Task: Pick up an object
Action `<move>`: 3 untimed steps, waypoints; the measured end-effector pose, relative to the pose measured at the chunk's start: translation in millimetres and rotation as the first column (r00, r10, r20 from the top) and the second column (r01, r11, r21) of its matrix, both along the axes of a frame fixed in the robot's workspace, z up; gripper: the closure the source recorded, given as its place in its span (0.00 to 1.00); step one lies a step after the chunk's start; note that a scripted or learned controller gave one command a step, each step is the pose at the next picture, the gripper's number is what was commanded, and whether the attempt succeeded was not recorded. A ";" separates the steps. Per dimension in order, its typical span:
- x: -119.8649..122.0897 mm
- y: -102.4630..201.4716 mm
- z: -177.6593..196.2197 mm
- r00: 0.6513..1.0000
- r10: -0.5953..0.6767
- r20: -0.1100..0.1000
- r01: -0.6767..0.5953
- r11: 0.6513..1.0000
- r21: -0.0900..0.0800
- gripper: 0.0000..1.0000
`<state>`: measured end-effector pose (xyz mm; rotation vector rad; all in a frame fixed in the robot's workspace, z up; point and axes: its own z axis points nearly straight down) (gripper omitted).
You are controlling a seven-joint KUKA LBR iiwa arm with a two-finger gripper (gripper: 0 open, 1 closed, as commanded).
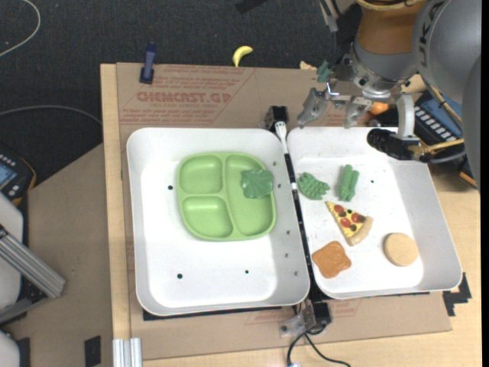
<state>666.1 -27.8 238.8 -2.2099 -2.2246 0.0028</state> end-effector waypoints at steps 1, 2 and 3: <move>1.0 -4.2 14.2 1.000 -0.005 0.008 0.005 1.000 -0.002 1.00; -33.6 -52.3 25.2 1.000 -0.012 0.003 0.012 1.000 -0.004 1.00; 0.7 10.8 -58.7 1.000 0.000 0.000 0.000 1.000 -0.001 1.00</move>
